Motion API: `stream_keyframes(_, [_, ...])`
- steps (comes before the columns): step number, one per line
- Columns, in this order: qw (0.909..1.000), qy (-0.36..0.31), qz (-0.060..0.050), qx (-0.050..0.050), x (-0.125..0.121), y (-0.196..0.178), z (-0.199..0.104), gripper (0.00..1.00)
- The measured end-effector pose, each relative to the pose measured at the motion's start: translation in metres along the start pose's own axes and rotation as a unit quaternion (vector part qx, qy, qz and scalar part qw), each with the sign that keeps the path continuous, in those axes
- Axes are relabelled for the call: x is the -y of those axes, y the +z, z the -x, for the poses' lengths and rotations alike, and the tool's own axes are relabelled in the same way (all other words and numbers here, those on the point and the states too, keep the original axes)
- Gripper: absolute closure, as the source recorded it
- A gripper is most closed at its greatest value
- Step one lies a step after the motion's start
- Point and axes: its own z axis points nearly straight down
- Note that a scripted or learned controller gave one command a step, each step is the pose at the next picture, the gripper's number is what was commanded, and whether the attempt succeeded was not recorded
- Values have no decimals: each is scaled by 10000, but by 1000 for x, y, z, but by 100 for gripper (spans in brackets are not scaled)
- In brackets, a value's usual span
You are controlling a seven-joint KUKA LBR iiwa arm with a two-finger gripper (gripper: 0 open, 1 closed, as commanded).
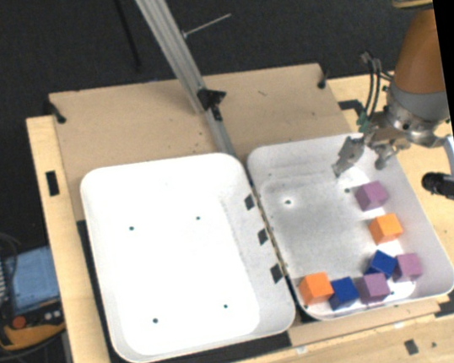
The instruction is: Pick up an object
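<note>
My gripper [363, 155] hangs over the far right part of the right bin [320, 230], open, with nothing between its two fingers. A purple cube [372, 194] lies just in front of it, apart from the fingertips. An orange cube [385, 227] sits nearer the camera. Along the bin's front edge lie an orange cube [316, 287], a blue cube [343, 293], a purple cube [373, 286], a blue cube [383, 263] and a purple cube [409, 265].
The left bin [174, 253] stands beside the right one. A slanted metal rail [183, 64] runs from the top down to the gap between the bins. A blue box [33, 280] and cables lie off the bench at the left.
</note>
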Motion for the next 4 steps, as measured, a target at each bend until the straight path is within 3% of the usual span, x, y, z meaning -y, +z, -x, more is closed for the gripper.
stream_keyframes(1, [10000,4,-2,-1,3,58,10,0])
stream_keyframes(2, [10000,1,38,-4,1,80,11,0])
stream_keyframes(3, [10000,11,46,-8,1,71,11,100])
stream_keyframes(4, [10000,-23,62,-2,-1,7,7,100])
